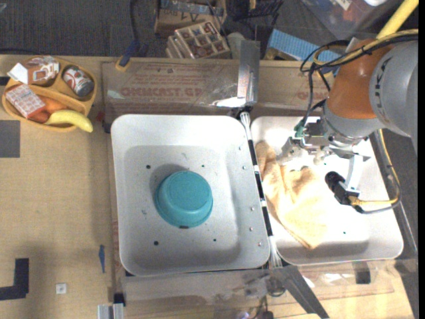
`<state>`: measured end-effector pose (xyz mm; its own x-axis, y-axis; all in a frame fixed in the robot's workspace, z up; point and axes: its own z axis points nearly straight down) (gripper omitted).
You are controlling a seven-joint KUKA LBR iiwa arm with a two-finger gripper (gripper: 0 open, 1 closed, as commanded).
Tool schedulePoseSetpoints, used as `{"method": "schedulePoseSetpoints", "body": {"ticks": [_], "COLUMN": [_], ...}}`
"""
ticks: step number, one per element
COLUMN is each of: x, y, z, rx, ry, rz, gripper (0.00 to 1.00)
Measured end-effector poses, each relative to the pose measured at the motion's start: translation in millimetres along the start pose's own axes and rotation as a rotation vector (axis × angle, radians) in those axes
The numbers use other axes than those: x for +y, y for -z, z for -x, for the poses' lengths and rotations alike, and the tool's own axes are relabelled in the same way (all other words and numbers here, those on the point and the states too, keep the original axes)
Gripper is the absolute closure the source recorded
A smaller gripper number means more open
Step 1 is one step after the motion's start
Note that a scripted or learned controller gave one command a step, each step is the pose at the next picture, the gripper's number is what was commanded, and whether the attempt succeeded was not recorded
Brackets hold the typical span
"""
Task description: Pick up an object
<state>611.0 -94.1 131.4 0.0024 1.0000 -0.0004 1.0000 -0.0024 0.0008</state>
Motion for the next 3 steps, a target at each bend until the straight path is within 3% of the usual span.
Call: {"method": "schedulePoseSetpoints", "body": {"ticks": [1,2,3], "x": [-21,-20,11], "y": [-43,-31,54], "z": [16,19,-38], "rx": [0.001,-0.001,0.0], "ry": [0.087,0.081,0.153], "rz": [0.007,0.013,0.001], "gripper": [0.0,1.0,1.0]}}
